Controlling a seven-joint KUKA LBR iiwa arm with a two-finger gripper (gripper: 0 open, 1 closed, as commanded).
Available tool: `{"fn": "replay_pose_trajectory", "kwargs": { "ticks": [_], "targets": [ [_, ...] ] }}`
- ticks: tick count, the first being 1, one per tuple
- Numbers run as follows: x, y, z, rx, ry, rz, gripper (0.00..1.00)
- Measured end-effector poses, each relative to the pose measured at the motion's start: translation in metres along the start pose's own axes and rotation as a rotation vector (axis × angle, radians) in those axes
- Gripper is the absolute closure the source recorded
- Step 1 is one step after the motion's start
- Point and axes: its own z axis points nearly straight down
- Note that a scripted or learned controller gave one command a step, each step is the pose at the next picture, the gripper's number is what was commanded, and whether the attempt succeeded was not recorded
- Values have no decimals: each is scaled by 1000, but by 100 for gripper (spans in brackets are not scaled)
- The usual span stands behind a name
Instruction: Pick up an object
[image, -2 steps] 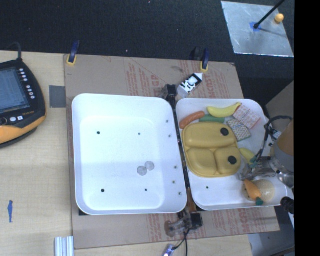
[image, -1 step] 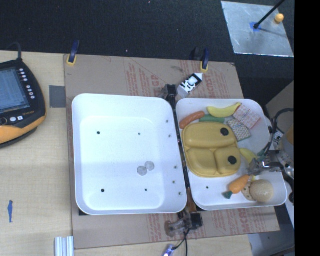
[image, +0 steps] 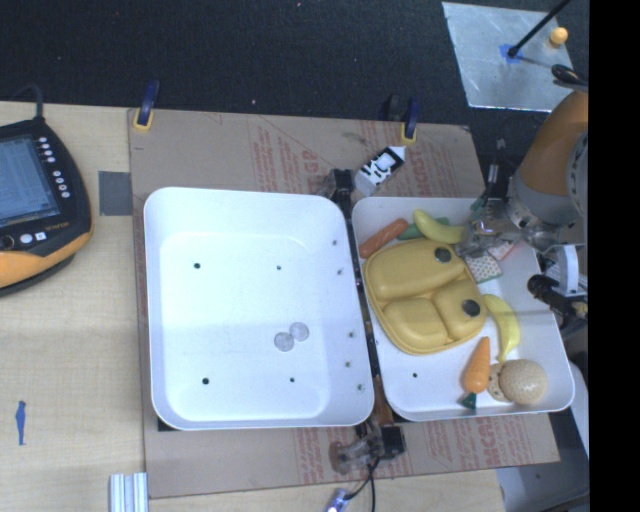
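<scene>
The right bin (image: 430, 400) holds a large yellow plastic shape (image: 425, 295), an orange carrot (image: 383, 237) at its top left, and a yellow banana (image: 437, 227) along the top. Another banana (image: 503, 322) lies on the right side, with a second carrot (image: 477, 366) and a beige ball (image: 520, 381) near the front right corner. My gripper (image: 485, 232) hangs over the bin's upper right part, just right of the top banana. A small checkered piece (image: 485, 266) lies right below it. Nothing visibly sits in the gripper.
The left bin (image: 200, 215) has two small silver discs (image: 291, 337) on its floor. A teach pendant (image: 35, 205) lies at the far left of the bench. Clamps (image: 146, 105) hold the cardboard mat's back edge. A black-and-white tag (image: 380, 167) rests behind the bins.
</scene>
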Motion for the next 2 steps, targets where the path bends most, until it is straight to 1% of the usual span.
{"fn": "replay_pose_trajectory", "kwargs": {
  "ticks": [1,2],
  "targets": [
    [-10,-48,-71,18,10,1,100],
    [-10,-83,-65,20,9,0,100]
  ]
}}
